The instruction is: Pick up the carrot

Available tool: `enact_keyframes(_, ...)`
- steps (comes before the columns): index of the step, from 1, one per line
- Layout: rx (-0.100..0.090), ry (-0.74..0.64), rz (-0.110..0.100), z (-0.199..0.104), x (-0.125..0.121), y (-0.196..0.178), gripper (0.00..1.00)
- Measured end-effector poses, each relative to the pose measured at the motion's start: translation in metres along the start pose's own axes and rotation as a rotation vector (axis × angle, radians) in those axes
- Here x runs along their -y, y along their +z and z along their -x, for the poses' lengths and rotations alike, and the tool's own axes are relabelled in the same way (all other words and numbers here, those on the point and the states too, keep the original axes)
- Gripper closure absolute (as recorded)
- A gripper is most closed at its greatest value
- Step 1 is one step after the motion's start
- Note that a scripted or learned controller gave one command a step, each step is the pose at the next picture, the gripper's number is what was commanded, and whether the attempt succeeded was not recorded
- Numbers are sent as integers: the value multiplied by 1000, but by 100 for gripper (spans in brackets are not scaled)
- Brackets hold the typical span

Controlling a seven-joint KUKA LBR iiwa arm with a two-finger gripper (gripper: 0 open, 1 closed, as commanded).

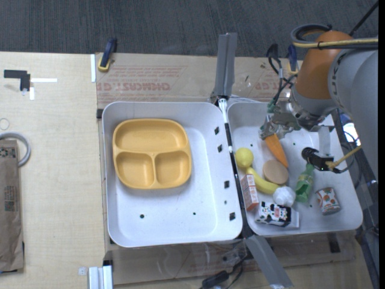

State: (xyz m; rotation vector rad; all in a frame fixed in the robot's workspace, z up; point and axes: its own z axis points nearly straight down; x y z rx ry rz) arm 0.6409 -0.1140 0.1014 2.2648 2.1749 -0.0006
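Observation:
The orange carrot lies at a slant in the right bin, near its back middle, thick end up toward the arm. My gripper hangs at the carrot's upper end, right over or against it; the wrist hides the contact. The grey arm with its orange band reaches in from the upper right.
Crowded round the carrot are a lemon, a banana, a tan disc, a green bottle, a white ball, a red box, a cow-print carton and a can. A yellow divided plate sits in the left bin.

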Motion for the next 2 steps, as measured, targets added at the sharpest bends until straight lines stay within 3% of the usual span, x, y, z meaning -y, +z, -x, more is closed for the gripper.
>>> enact_keyframes(1, -1, 18, -1, -86, -15, -91, 100)
enact_keyframes(2, 1, -5, -4, -105, -13, -149, 100)
